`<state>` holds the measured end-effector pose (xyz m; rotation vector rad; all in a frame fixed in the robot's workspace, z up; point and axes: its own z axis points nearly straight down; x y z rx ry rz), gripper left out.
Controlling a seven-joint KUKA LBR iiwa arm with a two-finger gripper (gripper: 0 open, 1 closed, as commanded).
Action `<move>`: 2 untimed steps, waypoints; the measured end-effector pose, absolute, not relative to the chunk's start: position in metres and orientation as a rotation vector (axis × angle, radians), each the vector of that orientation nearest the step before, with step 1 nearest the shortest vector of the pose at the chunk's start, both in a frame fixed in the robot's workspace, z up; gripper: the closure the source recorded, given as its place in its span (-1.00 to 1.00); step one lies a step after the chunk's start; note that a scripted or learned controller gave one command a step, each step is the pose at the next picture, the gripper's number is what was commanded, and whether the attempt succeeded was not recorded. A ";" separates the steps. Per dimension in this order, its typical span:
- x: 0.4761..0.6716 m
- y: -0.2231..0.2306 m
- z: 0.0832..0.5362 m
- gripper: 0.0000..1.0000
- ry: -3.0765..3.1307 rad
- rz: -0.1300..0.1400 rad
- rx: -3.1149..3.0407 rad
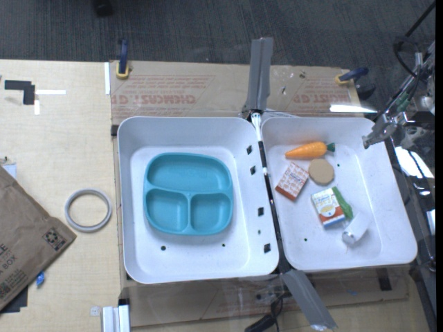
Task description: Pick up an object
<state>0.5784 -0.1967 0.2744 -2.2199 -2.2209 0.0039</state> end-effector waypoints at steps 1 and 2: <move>0.587 -0.179 0.155 -1.00 -2.253 0.003 -2.186; 0.603 -0.154 0.299 -1.00 -2.212 0.004 -2.231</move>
